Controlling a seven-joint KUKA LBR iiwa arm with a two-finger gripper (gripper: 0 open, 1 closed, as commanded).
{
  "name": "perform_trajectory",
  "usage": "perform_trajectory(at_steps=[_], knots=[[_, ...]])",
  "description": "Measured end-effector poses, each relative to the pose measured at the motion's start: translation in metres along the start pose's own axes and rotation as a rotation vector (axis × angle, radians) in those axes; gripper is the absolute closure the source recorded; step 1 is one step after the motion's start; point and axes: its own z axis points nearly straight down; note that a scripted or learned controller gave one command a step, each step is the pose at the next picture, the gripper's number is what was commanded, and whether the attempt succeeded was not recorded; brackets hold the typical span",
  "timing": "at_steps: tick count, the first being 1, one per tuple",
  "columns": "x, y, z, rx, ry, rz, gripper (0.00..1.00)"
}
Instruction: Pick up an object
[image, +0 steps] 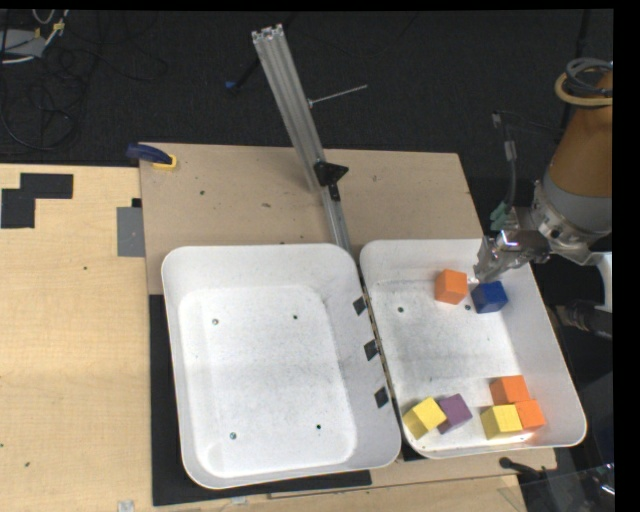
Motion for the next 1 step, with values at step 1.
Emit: perform_trajectory(at_steps=[1], knots=[[0.0524, -0.0084, -0.0013, 0.007, 0.003, -0.004, 1.0]])
